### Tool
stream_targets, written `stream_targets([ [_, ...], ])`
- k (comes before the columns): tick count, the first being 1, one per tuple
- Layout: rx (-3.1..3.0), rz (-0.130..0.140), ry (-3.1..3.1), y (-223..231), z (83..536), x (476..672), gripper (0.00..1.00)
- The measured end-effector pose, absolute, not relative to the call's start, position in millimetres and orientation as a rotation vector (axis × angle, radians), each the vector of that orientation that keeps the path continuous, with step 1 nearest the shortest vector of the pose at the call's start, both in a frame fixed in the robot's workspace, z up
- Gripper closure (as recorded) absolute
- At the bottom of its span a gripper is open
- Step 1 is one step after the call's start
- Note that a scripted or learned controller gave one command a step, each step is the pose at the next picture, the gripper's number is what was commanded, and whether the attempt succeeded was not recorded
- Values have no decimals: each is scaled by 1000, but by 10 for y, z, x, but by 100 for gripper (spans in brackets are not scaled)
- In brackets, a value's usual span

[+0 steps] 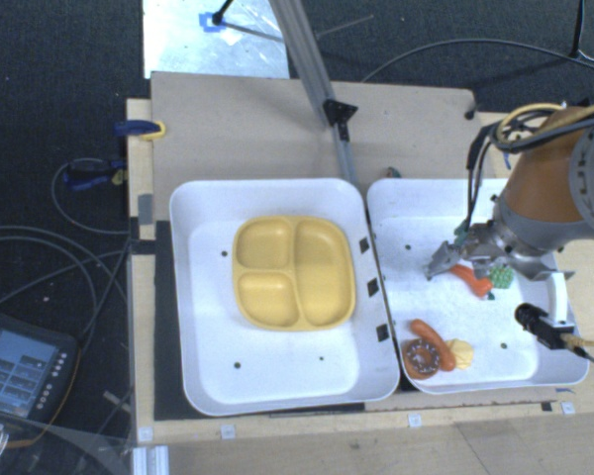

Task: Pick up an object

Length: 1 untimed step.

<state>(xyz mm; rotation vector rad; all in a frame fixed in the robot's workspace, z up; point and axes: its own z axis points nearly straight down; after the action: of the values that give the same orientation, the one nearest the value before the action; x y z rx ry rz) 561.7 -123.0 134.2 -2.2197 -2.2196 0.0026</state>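
Observation:
My gripper (453, 261) hangs low over the middle of the right bin (406, 216). An orange toy carrot (472, 279) with a green leafy top (502, 277) lies right by it, touching or just under its tip; whether the carrot is held, I cannot tell. Toward the bin's front lie a red-orange sausage (426, 332), a brown donut (419, 357) and a small pale yellow piece (460, 352), close together.
The left bin (203, 295) holds a yellow divided plate (294, 271). A grey pole (307, 52) slants down to the back rim between the two bins. The arm's orange band (544, 176) sits above the right bin's back right.

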Motion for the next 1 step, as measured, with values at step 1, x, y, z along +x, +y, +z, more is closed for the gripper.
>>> stream_targets([
  [1,-2223,-4,-2223,-1227,1475,5635,100],
])
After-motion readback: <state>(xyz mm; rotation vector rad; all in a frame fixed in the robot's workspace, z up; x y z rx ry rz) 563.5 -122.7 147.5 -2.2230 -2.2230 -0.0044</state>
